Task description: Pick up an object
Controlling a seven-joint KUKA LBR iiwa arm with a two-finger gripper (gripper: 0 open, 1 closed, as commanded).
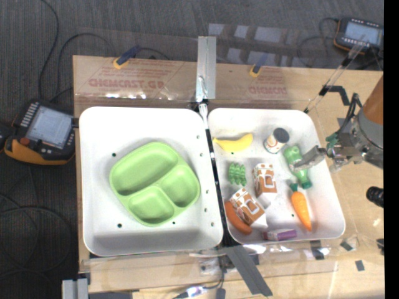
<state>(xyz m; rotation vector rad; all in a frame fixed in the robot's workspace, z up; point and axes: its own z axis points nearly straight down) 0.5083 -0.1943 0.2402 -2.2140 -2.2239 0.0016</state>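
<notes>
The right bin (319,136) holds several toys: a yellow banana (234,142), a small white jar with a dark lid (275,139), a green ridged piece (237,173), two orange-and-white cartons (265,179) (247,205), a green vegetable (292,155), an orange carrot (302,209), a brown sausage (237,220) and a purple stick (280,234). My gripper (310,159) reaches in over the bin's right rim and hangs just right of the green vegetable, above the carrot's leafy top (303,180). Nothing shows held in it.
The left bin (100,229) carries a light green divided plate (156,182). A metal post (206,67) stands behind the seam between the bins. Handheld controllers lie at far left (40,132) and top right (358,35). Cables cross the bench on the right.
</notes>
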